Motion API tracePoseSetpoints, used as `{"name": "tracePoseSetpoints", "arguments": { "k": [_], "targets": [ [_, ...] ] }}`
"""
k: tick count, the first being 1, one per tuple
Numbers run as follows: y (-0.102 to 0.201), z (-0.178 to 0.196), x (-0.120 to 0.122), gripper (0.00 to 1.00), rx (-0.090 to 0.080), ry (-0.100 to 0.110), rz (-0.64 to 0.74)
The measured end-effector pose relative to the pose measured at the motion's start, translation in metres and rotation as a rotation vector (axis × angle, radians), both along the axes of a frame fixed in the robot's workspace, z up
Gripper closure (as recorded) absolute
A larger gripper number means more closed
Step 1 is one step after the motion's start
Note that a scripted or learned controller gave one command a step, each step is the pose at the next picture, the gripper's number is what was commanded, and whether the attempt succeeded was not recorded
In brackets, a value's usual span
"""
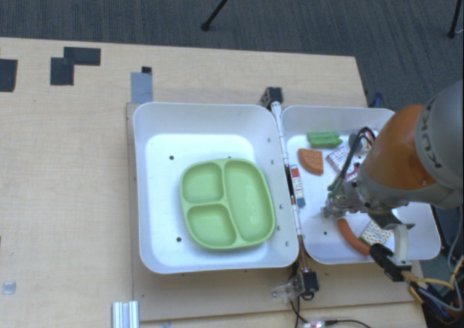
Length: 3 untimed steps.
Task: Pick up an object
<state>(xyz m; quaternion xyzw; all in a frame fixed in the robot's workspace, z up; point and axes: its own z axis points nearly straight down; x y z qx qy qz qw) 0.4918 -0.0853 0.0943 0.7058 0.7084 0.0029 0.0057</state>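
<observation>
Sausage (353, 238) | right bin (420, 245) | touching, just below jaws (335, 210)

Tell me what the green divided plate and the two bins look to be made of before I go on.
Green divided plate: likely moulded plastic, smooth with a soft sheen; one even pale green, with rounded ridges between its three compartments.
Left bin and right bin: probably thin formed plastic, glossy white; rounded corners and bright glare on the left floor. Painted metal cannot be ruled out.
</observation>
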Motion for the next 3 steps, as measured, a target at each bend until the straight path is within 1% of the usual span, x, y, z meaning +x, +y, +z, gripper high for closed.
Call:
{"name": "tracePoseSetpoints", "arguments": {
  "k": [1,2,3],
  "targets": [
    [0.0001,-0.0001,-0.0002,0.00,0.000,0.001,0.000],
    [0.0009,0.0078,0.0010,1.00,0.001,0.001,0.002],
    [0.0008,0.0077,0.0009,0.00,0.001,0.001,0.002]
  ]
}}
